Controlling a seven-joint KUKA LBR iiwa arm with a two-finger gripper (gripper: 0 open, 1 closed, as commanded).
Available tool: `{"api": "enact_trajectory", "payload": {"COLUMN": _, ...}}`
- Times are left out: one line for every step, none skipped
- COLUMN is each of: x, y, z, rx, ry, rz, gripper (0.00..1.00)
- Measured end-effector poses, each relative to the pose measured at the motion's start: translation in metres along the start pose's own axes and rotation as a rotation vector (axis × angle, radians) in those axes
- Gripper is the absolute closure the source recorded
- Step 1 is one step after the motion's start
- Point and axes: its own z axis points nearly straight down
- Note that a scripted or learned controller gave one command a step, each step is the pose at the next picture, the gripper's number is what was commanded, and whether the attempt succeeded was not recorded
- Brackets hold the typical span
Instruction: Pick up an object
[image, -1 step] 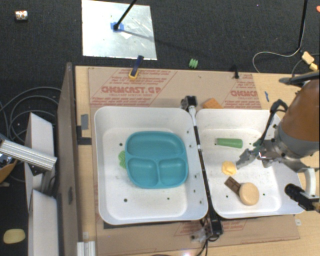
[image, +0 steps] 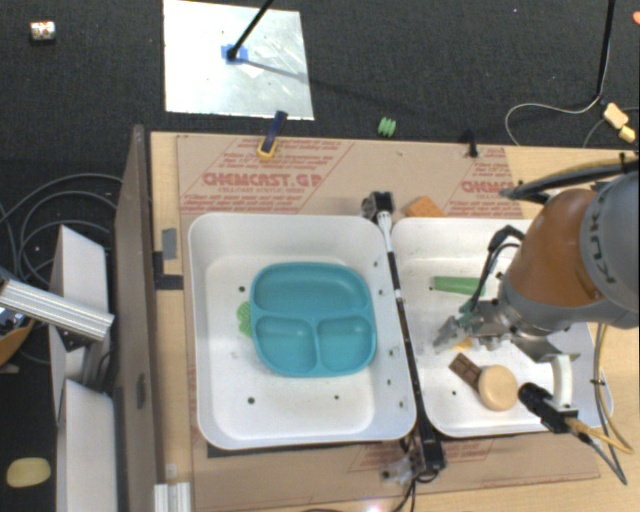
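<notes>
Two shallow white bins sit side by side on the bench (image: 330, 165), which is covered by a cardboard sheet with red print.

Left shallow white plastic bin (image: 225, 400): it holds one turquoise divided plastic tray (image: 312, 318), lying flat near the middle with three compartments facing up. A small green piece (image: 243, 318) shows at the tray's left edge, partly hidden under it.

Right shallow white plastic bin (image: 440, 250): the grey two-finger gripper (image: 447, 335) is over the middle of this bin, pointing towards the wall between the bins. Whether the jaws are apart or together cannot be told from this view.

Loose objects in the right bin:
- A flat green strip (image: 455, 286) lies on the bin floor, just behind the gripper.
- A brown rectangular block (image: 463, 368) lies on the floor just in front of the gripper, tilted on a diagonal.
- A tan rounded lump (image: 497, 388) rests at the block's right end, touching it or very nearly so.

An orange-brown wedge (image: 425, 208) lies on the cardboard behind the right bin, outside both bins.
</notes>
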Motion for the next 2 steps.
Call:
{"api": "enact_trajectory", "payload": {"x": -0.034, "y": -0.006, "z": 0.024, "rx": -0.004, "ry": -0.001, "rz": 0.008, "gripper": 0.0}}
{"api": "enact_trajectory", "payload": {"x": -0.004, "y": 0.06, "z": 0.022, "rx": -0.012, "ry": -0.002, "rz": -0.003, "gripper": 0.0}}
